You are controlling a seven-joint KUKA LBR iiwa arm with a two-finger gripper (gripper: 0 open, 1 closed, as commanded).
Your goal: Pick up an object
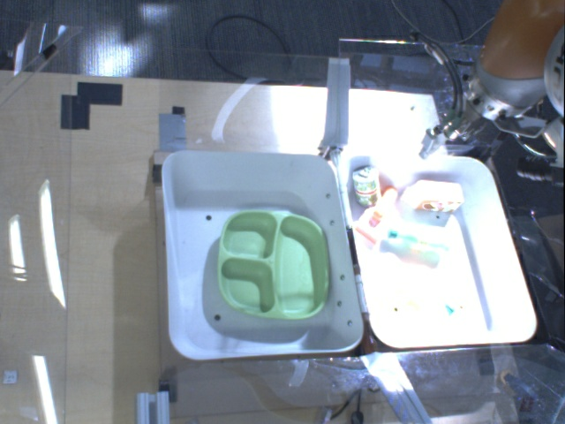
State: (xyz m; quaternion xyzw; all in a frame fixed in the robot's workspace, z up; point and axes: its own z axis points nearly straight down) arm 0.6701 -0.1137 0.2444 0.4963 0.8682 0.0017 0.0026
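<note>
Overhead, two white bins sit side by side on the counter [88, 237], their inner rims almost touching along a narrow seam. The left bin [181, 263] holds a green tray [272, 263] with three compartments; it lies toward the bin's near right part, close to the right wall and the near wall, with bare floor open along the far and left sides.

The right bin [508, 263] is strongly lit and partly washed out. Its things crowd the far left part. A small can [365, 185] stands upright just beside the left wall near the far corner. A pale box [433, 196] with a reddish mark lies to the can's right, toward the far wall. A pink-edged packet [371, 223] lies against the left wall, just nearer than the can. A pale tube [413, 247] with a greenish tint lies slantwise near the middle, touching or nearly touching the packet. The near half and right side of this bin are mostly open floor, with only small specks.

The arm [521, 42] hangs above the right bin's far right corner, cables looping around it. The pincer [439, 140] is over the far rim, outside the cluster, well apart from the tube; glare hides whether it is open or closed, so I cannot tell.
</note>
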